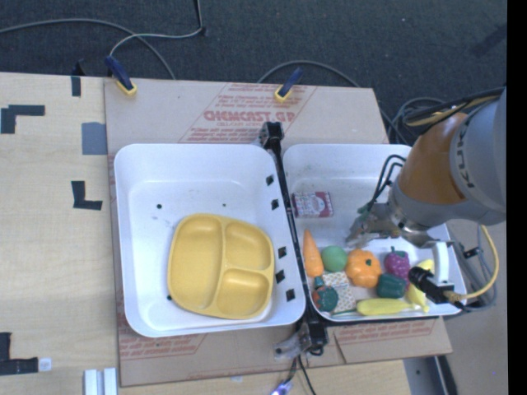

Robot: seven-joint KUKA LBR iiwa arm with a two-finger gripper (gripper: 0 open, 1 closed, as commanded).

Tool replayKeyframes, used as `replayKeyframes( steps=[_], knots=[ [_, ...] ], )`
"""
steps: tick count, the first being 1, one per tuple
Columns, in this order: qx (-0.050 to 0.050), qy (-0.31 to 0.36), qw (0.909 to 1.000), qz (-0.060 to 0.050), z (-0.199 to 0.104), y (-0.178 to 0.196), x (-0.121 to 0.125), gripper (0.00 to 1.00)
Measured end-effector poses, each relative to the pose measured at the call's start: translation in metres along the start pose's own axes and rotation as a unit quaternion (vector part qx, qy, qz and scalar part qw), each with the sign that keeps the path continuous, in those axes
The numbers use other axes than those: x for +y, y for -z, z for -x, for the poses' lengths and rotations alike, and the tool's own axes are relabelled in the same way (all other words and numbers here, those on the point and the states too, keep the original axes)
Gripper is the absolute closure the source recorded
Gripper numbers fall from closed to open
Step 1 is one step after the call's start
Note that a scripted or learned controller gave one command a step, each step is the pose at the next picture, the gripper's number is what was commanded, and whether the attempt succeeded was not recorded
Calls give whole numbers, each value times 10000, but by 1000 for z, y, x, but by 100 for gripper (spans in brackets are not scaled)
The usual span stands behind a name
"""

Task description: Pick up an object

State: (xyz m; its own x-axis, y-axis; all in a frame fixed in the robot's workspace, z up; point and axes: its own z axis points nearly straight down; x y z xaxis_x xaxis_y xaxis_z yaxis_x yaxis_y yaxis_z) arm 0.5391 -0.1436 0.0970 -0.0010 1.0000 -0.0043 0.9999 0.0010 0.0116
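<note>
Along the right bin's [346, 156] near edge toys crowd; I can't tell my gripper's [365, 225] state, so it may snag two.

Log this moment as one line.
arm: over right bin | claw: above toy pumpkin, carrot | left bin: yellow tray | pick: not yet

The arm [449, 175] hides the right bin's [329, 167] far right corner, and the end effector [366, 225] is too small and shadowed to read. Toys [362, 278] along that bin's near edge overlap; the label [313, 204] is blurred.
</note>
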Motion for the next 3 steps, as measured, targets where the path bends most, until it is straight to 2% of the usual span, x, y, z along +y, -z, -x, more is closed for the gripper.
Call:
replayKeyframes(
  steps=[1, 2, 3],
  knots=[
    [7, 7, 10000, -3, -1, 9, 0, 100],
    [7, 6, 10000, -4, -1, 9, 0, 0],
    [-7, -12, 10000, -16, -21, -10, -53, 0]
  ],
)
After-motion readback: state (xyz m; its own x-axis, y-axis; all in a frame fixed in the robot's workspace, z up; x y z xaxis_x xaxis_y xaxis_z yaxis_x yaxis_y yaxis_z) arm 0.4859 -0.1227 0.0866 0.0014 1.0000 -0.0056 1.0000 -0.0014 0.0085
